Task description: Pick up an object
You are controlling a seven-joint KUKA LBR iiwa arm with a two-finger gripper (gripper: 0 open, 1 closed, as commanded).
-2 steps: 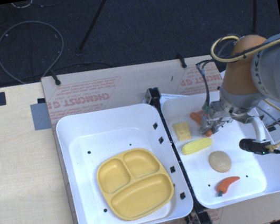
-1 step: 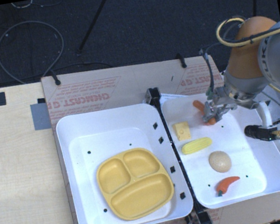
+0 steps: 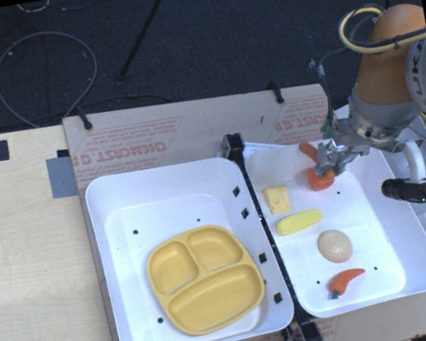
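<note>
My gripper [image 3: 327,160] is low over the back of the right bin [image 3: 394,272], on top of an orange-red carrot-like thing [image 3: 321,180]. One end of that thing shows behind the gripper and the other end in front of it. Further forward in the same bin lie a yellow cheese block [image 3: 278,199], a yellow corn cob [image 3: 299,222], a beige egg-shaped thing [image 3: 335,245] and a red chili pepper [image 3: 346,280].
The left bin [image 3: 115,215] holds a yellow divided plate [image 3: 206,278]. A black divider [image 3: 259,223] runs between the two bins. The arm comes in from the right, above the right bin's far corner.
</note>
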